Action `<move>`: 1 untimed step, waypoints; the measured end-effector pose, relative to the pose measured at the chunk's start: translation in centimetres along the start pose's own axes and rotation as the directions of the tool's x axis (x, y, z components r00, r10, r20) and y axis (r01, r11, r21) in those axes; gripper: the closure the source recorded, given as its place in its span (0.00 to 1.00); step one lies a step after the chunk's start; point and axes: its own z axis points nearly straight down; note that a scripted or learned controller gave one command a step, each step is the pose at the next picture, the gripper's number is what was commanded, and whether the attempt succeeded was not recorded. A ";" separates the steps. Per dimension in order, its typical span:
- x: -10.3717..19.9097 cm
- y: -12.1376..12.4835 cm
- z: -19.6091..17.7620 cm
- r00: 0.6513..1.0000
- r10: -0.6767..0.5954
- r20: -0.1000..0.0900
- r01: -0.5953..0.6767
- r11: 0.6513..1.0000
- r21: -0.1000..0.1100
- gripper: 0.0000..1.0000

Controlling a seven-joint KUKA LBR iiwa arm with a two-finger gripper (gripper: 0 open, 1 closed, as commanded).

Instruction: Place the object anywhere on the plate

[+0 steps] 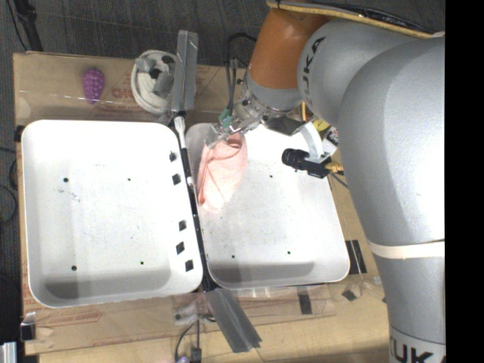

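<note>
Claw sits over the far left corner of the right bin, below the orange band of the arm. I read it as pinching the top edge of a pink cloth, which hangs down from it along the bin's left wall. I see the cloth's lower end touching the bin floor. I note no plate anywhere on the bench. Left bin lies just beside it. Behind the bins I log a purple object and a white coil on the bench top.
</note>
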 end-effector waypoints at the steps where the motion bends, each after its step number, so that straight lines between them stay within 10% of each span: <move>1: 0.1 0.1 -4.0 1.000 -0.008 0.001 0.008 1.000 -0.001 1.00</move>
